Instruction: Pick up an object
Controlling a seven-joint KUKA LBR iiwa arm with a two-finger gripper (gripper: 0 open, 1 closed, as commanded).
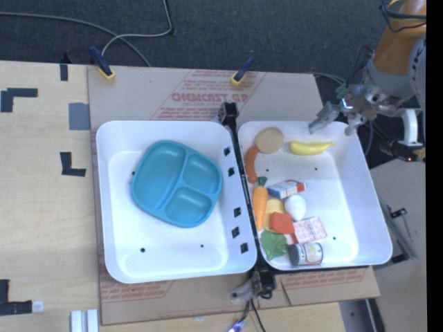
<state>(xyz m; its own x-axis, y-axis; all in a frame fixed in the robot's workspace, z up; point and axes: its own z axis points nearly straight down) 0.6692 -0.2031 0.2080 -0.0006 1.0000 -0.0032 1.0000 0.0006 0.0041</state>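
The open, empty claw (337, 118) hangs near the banana (310, 146), which looks light, smooth, best grabbed mid-body.

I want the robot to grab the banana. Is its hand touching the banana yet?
Apart. The camera view shows the hand up by the right bin's far rim, with bare white bin floor between it and the banana.

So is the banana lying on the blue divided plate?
No, the banana lies in the right bin near its far edge, while the blue plate sits in the left bin.
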